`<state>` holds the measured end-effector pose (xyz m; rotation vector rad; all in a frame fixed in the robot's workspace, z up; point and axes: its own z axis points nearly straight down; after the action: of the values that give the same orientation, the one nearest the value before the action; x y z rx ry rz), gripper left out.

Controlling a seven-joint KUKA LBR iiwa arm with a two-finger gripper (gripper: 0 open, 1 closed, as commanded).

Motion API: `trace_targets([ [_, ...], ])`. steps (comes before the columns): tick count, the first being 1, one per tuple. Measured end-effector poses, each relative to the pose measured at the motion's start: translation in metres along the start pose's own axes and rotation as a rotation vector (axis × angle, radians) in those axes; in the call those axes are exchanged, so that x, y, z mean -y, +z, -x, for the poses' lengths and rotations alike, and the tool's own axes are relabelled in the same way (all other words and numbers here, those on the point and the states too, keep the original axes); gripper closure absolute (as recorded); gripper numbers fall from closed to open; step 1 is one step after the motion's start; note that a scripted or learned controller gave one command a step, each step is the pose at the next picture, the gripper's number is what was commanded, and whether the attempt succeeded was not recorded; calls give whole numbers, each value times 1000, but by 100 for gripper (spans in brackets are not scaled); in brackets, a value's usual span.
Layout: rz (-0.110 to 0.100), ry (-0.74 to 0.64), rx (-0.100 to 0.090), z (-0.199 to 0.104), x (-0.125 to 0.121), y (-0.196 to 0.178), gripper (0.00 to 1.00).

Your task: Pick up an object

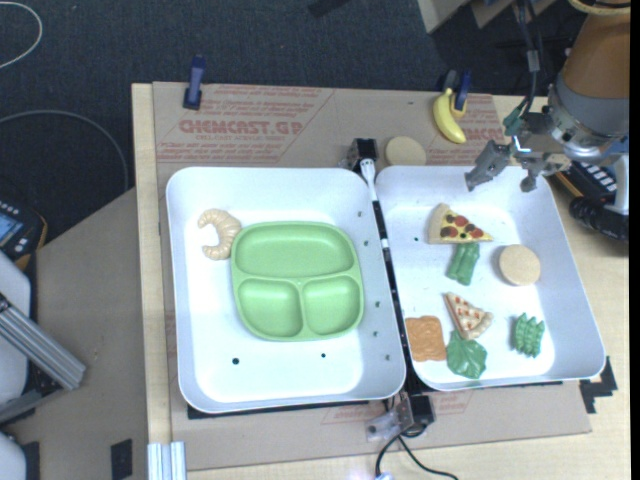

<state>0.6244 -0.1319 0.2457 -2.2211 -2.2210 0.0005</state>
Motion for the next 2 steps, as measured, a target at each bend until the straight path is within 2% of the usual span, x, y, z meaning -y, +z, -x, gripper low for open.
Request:
trace_targets([
  [1, -11, 2, -4, -19, 67, 166, 0],
  [2, 4, 2, 1, -17, 62, 149, 100],
])
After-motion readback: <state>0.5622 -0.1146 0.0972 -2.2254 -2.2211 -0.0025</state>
